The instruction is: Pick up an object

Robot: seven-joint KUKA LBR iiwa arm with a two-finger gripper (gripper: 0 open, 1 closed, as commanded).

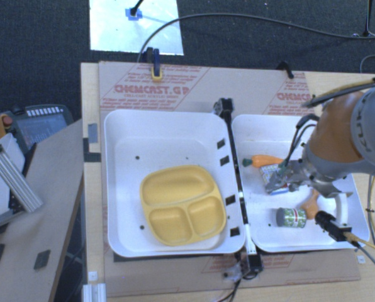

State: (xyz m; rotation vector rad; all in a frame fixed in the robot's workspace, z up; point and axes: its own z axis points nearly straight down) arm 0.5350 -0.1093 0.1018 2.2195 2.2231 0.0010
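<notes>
Camera view looks down on two white bins, and the arm (348,131) reaches in from the right, hanging over the right bin (253,131). The hand (280,180) sits low among the clutter there, right against a grey crumpled packet-like item (272,178), and I cannot tell from this angle whether it is released or clenched. Candidates for the pick all lie in that right bin: an orange carrot-shaped toy (263,161) just above the hand, a small green-labelled can (291,218) lying on its side near the front wall, and an orange piece (311,201) beside it. The can looks stiff and light, but round and likely to roll; taking it across its body seems safest. The carrot looks smooth and tapered, so the thick middle is the better hold. Over in the left bin (121,137) a yellow divided tray (182,203) lies flat. Room is tight: the can sits near the front rim, the divider between the bins is close on the left, and open floor lies mostly toward the back.
</notes>
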